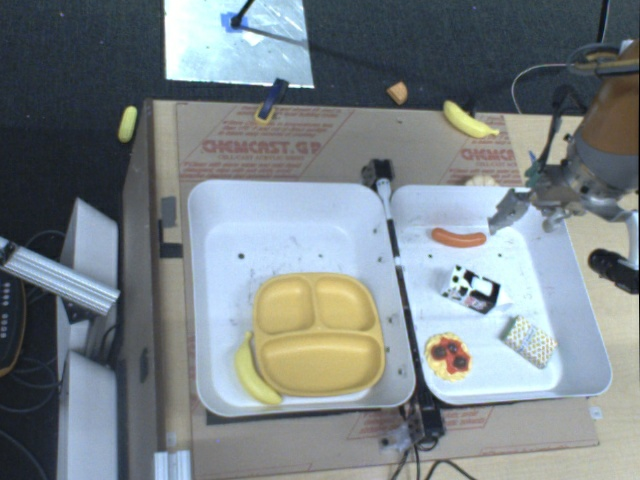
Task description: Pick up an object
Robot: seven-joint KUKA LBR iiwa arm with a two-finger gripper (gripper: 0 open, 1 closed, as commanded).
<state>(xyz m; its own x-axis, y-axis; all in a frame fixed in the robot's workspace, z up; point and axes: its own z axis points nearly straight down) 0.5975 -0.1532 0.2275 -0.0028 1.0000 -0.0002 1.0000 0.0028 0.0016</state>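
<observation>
Camera view, looking down at a slant. Two white bins side by side. Left bin (215,268): yellow divided tray (318,333) towards the near side, a banana (252,373) tucked against the tray's near-left corner.

Right bin (575,298): sausage (458,236) towards the far side; black-and-white carton (472,289) mid-bin; small pizza piece (449,355) near the front wall; patterned packet (530,341) to its right. All four lie apart from each other, none stacked.

Gripper (507,211) hangs over the far right part of the right bin, just right of the sausage and above it, arm (608,133) coming in from the right. Nothing shows between its fingers. Whether the jaws are apart or together, cannot tell; the tip is too small and foreshortened.

Progress: no object lifted; every item rests on a bin floor. Judged: approach stage only. Sausage looks the nearest candidate. Descent, closure and lift all remain.

Outside the bins: a second banana (468,119) on the bench beyond the right bin.
</observation>
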